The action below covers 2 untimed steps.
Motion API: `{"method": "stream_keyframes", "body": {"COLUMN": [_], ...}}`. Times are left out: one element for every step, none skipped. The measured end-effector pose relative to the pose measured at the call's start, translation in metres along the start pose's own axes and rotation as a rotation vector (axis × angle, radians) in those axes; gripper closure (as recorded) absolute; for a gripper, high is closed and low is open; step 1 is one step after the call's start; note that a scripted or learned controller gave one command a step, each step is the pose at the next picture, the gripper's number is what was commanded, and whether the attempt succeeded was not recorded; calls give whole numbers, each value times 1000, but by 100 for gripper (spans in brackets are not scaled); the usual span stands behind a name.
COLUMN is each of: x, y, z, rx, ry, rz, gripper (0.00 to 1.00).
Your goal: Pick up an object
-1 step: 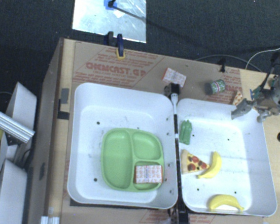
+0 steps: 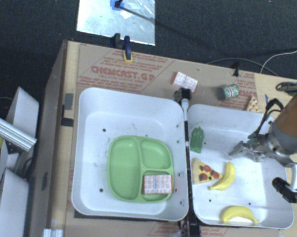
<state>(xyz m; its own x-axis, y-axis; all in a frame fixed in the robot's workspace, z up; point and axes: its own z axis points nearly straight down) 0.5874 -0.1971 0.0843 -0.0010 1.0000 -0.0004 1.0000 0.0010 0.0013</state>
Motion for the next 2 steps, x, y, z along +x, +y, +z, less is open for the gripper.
{"method": "stream_keyframes", "body": {"x": [57, 57], "y": [-49, -48], "z": [0, -11], "rx": [1, -2], "ry": [1, 0], "rz": [-2, -2], "gripper": [0, 100]}}
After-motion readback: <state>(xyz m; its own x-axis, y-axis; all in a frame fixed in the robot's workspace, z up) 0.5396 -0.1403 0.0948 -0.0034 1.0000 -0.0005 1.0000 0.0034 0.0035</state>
